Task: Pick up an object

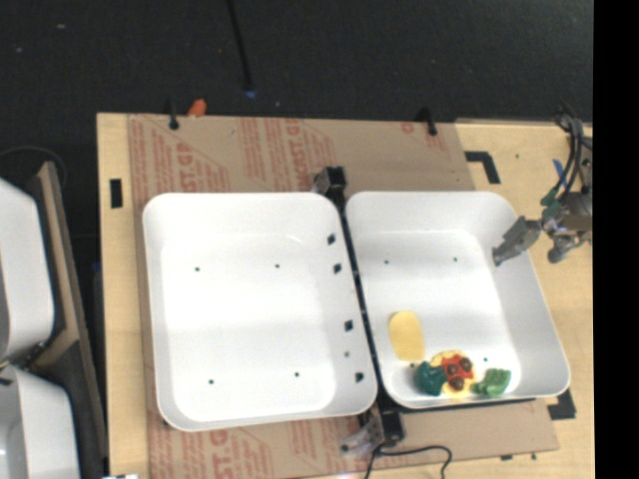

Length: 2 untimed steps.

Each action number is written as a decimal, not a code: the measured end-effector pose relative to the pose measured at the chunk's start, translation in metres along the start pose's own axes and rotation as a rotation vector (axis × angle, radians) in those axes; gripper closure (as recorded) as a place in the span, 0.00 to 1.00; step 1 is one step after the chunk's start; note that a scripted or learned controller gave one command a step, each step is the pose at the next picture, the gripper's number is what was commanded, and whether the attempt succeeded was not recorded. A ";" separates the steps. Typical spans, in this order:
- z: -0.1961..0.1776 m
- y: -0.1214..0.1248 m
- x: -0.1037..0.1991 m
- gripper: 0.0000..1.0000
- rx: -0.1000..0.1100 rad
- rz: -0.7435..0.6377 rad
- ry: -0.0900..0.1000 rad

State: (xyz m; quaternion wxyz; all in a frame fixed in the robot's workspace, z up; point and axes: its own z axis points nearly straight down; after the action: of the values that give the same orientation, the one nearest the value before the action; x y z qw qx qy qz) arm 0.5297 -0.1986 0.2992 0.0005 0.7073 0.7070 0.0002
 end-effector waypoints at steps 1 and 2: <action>0.043 0.004 0.000 0.00 0.004 0.000 0.001; 0.094 0.013 -0.001 0.00 0.005 0.000 0.001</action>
State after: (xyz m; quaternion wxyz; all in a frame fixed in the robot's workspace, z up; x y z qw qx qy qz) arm 0.5429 -0.1995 0.2057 -0.0016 0.7072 0.7070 -0.0010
